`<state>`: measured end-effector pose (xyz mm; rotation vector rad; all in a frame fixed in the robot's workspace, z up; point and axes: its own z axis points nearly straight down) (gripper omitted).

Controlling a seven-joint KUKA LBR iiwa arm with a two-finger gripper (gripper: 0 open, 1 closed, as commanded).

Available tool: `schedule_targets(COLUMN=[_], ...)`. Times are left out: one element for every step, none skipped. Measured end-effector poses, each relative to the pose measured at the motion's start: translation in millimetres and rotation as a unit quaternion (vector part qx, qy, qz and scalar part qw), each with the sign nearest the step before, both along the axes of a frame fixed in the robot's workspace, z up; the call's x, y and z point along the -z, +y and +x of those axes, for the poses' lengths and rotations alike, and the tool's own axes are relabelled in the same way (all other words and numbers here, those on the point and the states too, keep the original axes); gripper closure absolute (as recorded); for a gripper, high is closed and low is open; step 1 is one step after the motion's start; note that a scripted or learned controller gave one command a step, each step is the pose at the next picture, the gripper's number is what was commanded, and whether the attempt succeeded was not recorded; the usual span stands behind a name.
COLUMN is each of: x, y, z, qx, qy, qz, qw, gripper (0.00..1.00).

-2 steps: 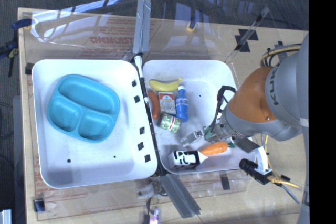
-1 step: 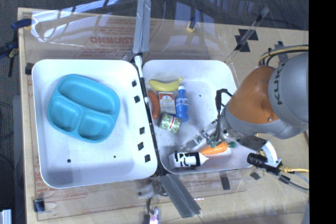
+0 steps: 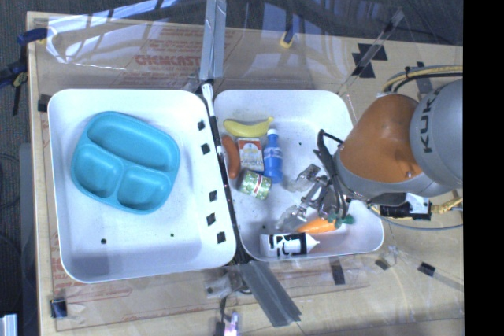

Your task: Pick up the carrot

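Note:
The carrot [image 3: 318, 226], orange with a green top, lies near the front wall of the right bin [image 3: 340, 108]. My gripper [image 3: 302, 196] hangs over the bin's right half, just above and left of the carrot. Its two metal fingers [image 3: 309, 175] are spread apart and open. Nothing is between them. The lower finger's tip ends right beside the carrot's thin end; I cannot tell whether it touches. The orange wrist band [image 3: 378, 142] sits over the bin's right rim.
In the right bin's left half lie a banana [image 3: 247, 126], a small carton [image 3: 250, 154], a blue bottle [image 3: 272, 155], a red-brown sausage [image 3: 231, 156] and a green can [image 3: 255, 184]. A white and black tube [image 3: 291, 244] lies just left of the carrot. The left bin [image 3: 87, 248] holds a blue divided tray [image 3: 124, 160].

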<state>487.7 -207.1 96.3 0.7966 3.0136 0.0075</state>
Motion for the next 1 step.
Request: schedule_targets(x=[-5.1], y=[2.2], z=[6.9], qx=[-0.244], qy=[-0.009], qz=[-0.0096], qw=[0.9698], gripper=[0.00])
